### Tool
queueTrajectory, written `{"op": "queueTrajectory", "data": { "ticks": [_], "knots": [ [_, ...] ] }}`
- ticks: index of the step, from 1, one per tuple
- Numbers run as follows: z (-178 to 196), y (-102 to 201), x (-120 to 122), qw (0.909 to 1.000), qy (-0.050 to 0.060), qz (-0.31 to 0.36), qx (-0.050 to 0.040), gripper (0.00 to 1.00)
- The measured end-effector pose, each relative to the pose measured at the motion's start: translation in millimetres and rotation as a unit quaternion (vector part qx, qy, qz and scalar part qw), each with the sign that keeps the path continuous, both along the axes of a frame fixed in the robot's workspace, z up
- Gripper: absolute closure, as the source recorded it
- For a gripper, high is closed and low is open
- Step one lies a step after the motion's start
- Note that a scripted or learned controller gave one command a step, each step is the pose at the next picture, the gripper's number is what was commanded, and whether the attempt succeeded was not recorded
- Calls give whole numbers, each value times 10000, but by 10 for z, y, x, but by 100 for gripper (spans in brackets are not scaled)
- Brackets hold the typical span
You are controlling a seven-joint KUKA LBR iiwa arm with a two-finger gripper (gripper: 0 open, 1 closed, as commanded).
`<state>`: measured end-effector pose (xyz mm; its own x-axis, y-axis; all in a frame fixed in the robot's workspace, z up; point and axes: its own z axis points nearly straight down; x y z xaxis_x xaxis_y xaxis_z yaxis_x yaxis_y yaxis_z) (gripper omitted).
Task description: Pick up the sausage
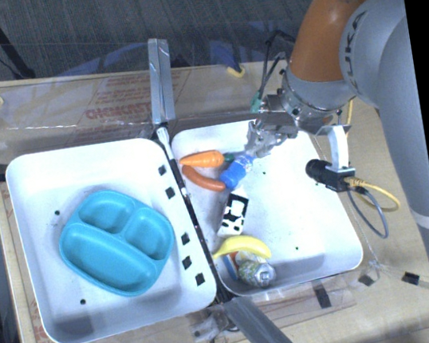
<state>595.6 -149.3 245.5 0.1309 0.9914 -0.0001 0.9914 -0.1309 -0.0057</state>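
Still early — sausage [202, 180] not yet lifted.
Gripper [262, 141] hovers near the blue bottle [233, 174]; jaw state unclear — grasp remains.

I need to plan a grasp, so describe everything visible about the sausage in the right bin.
The sausage is a short, curved, orange-red link with a smooth, glossy, plastic-like skin. It lies flat on the floor of the right bin, near the bin's upper left, close to the divider. The carrot lies just above it, apparently touching. Its right end meets the blue object. The gripper is up and to the right, apart from the sausage.
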Motion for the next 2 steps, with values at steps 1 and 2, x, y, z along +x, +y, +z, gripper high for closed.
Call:
{"op": "queueTrajectory", "data": {
  "ticks": [1,2],
  "knots": [
    [-705,416,-341,9938,-7,1113,6,100],
    [223,587,264,9874,-27,1585,-1,100]
  ]
}}
